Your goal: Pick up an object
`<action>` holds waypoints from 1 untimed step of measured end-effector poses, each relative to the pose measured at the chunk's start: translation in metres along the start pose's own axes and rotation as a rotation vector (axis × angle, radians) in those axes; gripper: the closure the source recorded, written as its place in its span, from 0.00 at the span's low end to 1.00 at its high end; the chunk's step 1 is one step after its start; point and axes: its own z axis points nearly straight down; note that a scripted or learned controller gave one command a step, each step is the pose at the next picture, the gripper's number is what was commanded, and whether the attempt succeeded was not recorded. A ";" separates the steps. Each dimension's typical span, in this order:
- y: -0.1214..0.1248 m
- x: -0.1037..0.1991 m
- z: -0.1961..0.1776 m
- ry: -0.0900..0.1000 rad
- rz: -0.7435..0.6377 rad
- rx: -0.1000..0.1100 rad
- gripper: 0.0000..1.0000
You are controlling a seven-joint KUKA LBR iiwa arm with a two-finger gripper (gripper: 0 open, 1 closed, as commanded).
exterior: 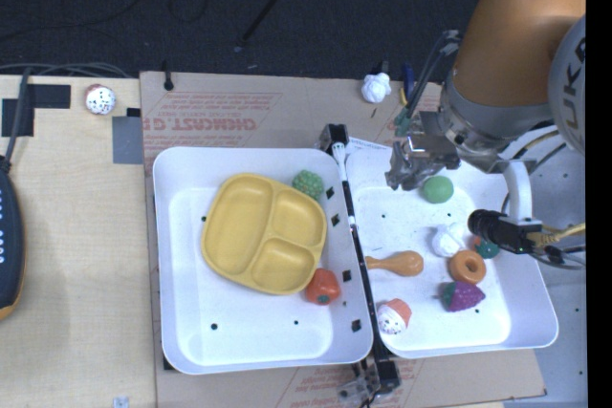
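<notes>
Near the right bin's [535,339] front edge we see a purple grape cluster [463,295], a doughnut [468,266] and an orange gourd [397,264]. Toward its far edge a green ball [438,189] lies just beside the gripper [411,169]; we cannot tell the gripper's state. We judge this the approach step; next, descend and close.

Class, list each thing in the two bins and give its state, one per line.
Yellow divided plate: left bin, tilted, compartments bare.
Red pepper: against the plate's edge.
Green ball: right bin, beside the pincer.
Orange drumstick: lying flat.
Doughnut: lying flat.
Purple grapes: beside the doughnut.
</notes>
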 end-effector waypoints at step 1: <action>-0.063 0.042 -0.047 0.000 -0.002 0.011 1.00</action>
